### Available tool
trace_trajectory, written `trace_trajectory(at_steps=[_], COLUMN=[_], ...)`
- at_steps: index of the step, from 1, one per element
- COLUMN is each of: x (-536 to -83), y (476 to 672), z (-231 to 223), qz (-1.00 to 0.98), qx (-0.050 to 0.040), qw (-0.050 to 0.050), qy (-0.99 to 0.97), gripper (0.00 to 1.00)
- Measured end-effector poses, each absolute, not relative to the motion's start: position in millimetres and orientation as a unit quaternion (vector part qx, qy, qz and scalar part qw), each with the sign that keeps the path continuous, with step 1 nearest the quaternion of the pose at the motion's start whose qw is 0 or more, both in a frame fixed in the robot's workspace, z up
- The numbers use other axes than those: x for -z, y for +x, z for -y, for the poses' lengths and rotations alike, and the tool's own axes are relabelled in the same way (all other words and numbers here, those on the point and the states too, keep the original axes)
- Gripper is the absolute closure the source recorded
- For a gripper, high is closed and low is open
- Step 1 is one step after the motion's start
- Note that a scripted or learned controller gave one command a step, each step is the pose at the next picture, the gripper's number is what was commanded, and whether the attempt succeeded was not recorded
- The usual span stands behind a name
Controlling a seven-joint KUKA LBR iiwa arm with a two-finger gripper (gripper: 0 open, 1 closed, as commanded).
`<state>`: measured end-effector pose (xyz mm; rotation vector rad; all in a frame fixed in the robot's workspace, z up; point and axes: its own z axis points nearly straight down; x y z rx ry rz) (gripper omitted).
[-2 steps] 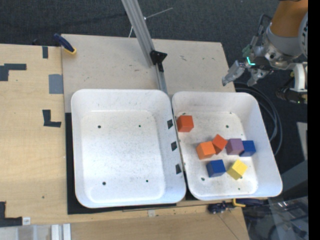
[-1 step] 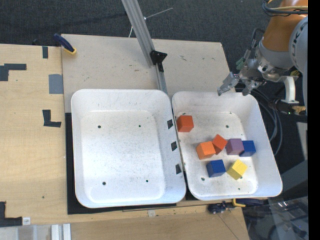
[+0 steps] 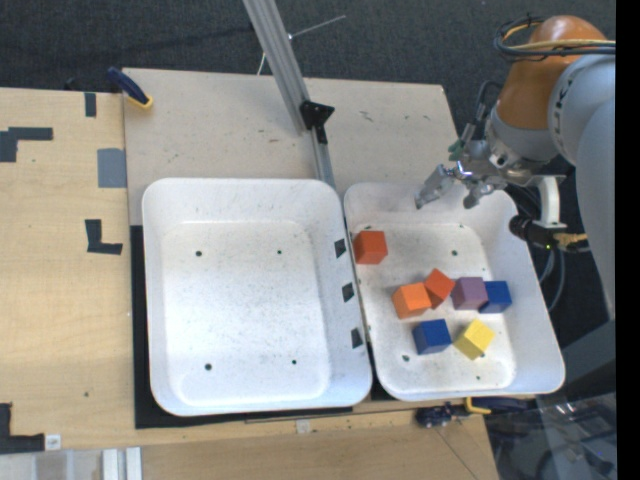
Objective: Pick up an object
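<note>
Left bin (image 3: 170, 218): nothing here to grasp, so a descent on this side would be wasted.

Right bin (image 3: 530, 368): a lone orange cube (image 3: 370, 247) sits toward the far left, apart from the rest and the easiest target. Nearer, a tight cluster: a second orange cube (image 3: 411, 299) touching a red-orange cube (image 3: 439, 286), then a purple cube (image 3: 468, 292) touching a blue cube (image 3: 495, 296). Nearest the front rim lie another blue cube (image 3: 432, 336) and a yellow cube (image 3: 476, 339).

Gripper (image 3: 447, 194): over the far rim of the right bin, fingers spread apart, holding nothing.

Risks, as judgement:
- Fingers may strike the rim on descent.
- Cluster cubes leave no finger gap, so jaws could land on top or push neighbours.
- Tilted cubes may slip out.
</note>
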<state>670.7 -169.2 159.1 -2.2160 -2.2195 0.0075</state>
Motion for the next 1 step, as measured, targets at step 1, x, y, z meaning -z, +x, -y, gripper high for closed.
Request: trace_trajectory(at_steps=[1], x=[-98.1], y=[660.6], z=[170.0], qz=[0.707], qx=[-0.0029], qw=[0.003], qy=[-0.707], gripper=[0.0])
